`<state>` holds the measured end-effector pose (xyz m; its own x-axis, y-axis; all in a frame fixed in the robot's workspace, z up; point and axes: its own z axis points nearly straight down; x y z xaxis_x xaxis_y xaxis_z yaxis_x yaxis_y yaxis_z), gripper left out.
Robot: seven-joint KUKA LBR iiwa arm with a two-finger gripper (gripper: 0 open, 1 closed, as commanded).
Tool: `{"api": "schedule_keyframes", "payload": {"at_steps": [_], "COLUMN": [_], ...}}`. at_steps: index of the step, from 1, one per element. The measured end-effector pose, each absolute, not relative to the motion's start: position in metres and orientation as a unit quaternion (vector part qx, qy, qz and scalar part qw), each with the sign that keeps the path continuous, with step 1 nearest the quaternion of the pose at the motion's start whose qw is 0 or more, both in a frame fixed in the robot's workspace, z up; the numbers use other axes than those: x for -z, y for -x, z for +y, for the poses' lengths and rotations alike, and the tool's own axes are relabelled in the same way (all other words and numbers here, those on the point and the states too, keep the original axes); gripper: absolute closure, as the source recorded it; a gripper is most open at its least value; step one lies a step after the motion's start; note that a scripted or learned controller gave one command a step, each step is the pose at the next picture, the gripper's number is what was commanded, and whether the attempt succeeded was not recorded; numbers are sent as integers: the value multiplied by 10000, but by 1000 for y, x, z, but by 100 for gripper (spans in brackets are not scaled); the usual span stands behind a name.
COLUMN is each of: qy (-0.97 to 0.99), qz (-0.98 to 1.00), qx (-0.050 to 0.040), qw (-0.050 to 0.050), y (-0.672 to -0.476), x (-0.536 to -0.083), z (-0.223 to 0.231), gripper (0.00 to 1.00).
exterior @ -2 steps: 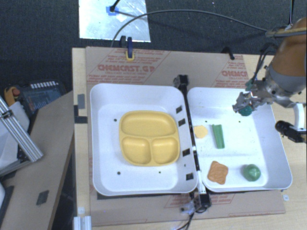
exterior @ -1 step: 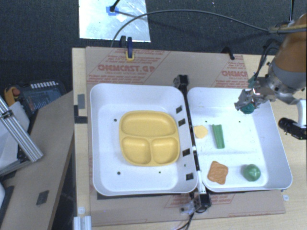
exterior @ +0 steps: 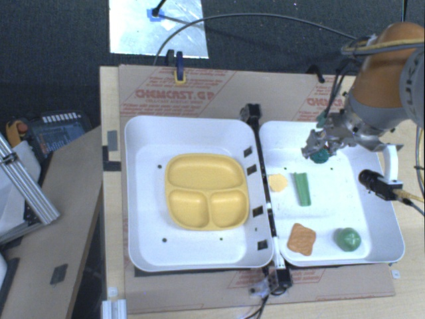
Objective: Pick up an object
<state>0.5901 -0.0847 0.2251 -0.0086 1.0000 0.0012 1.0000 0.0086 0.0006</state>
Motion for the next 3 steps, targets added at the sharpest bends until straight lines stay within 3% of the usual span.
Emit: {"api": "schedule_keyframes", "payload": {"at_steps": [3], "qy": [7035], "qz": [-7107], "qx": [15], "qw": [1], "y": [-560], "x": [-225], "z": [73], "gripper": [100]}}
